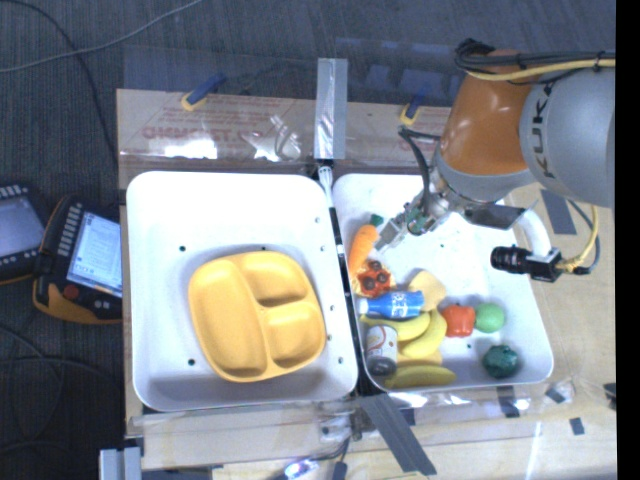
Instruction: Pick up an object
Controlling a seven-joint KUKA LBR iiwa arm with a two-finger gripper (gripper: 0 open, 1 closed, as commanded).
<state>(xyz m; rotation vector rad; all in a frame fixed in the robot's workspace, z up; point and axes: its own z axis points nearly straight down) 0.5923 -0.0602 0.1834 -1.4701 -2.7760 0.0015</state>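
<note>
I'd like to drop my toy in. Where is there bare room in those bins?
Left bin: white floor all around the yellow tray. Right bin: crowded along its lower-left around the bananas and carrot.

Right bin, objects crowded along its left and near sides. Carrot (363, 244) lies at the left wall, tilted. Below it an orange-red toy (374, 280), then a blue can (395, 304) on its side. Bananas (425, 340), (420, 375) curve nearby. Red pepper (458, 320), green ball (490, 317), dark green lump (501, 359) toward the right.
</note>
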